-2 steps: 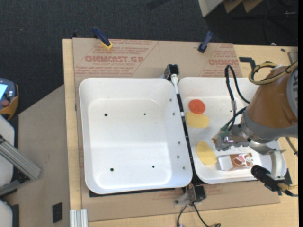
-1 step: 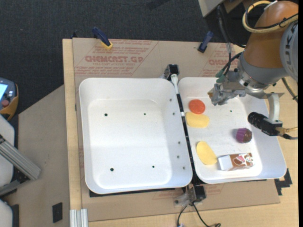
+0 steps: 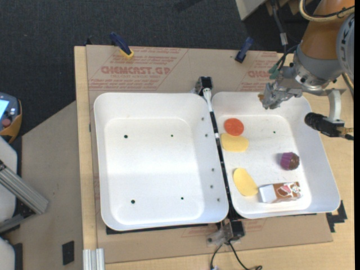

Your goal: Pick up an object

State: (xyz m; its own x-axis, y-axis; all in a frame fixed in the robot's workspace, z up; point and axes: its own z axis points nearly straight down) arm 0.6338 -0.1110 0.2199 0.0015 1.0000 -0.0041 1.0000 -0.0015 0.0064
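My gripper hangs over the back rim of the right bin, near its far middle. Nothing shows between its tips, and it is too small in the view to read its state. In the right bin lie an orange-red round piece, a pale yellow lump just in front of it, a second yellow oval piece nearer the front, a purple ball to the right, and a brown-and-white packet at the front. All of them lie apart from the gripper.
The left bin sits beside the right one, with a black clip at the back of the seam and another clip at the front. Two blue clamps hold the cardboard at the bench's back.
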